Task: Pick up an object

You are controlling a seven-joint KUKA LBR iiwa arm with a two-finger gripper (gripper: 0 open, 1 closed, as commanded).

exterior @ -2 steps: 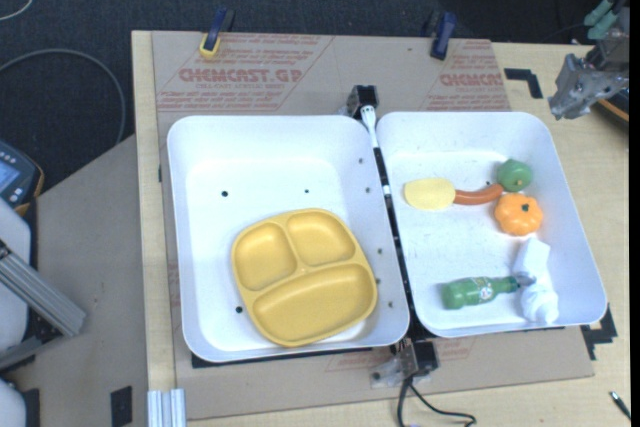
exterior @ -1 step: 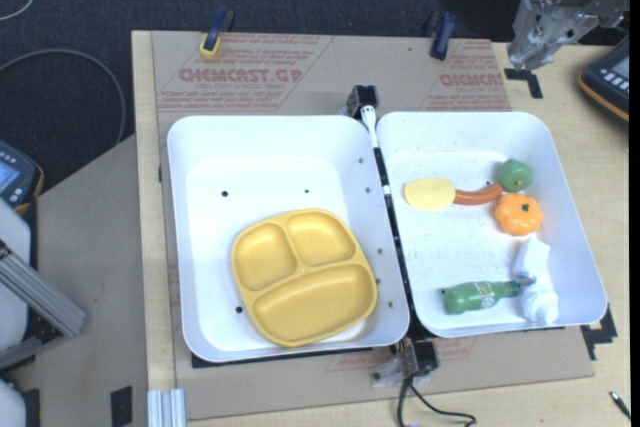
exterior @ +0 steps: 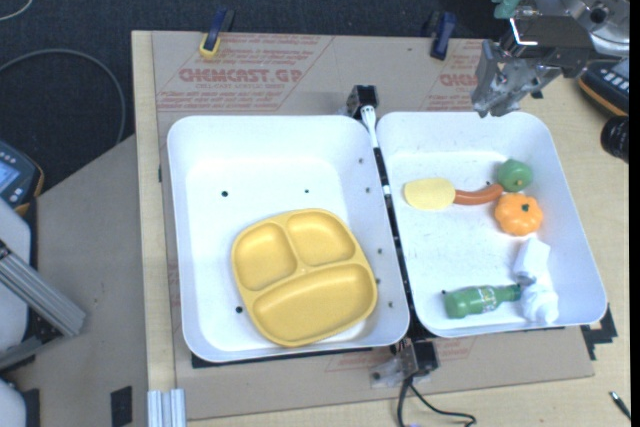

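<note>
The right bin (exterior: 440, 137) holds a yellow flat oval piece (exterior: 428, 194), an orange carrot-like stick (exterior: 476, 196), a green apple (exterior: 514, 175), a small orange pumpkin (exterior: 518, 214), a white crumpled object (exterior: 534, 280) and a green bottle (exterior: 482, 299) lying on its side. My gripper (exterior: 497, 98) hangs above the far edge of the right bin, well clear of all the objects, with nothing between its fingers. Its fingers point down and look close together.
The left bin (exterior: 200, 155) holds a yellow divided plate (exterior: 302, 275) at its near side. A black divider (exterior: 380, 177) runs between the bins. Clamps (exterior: 212, 33) sit on the cardboard at the back, and cables hang by the arm.
</note>
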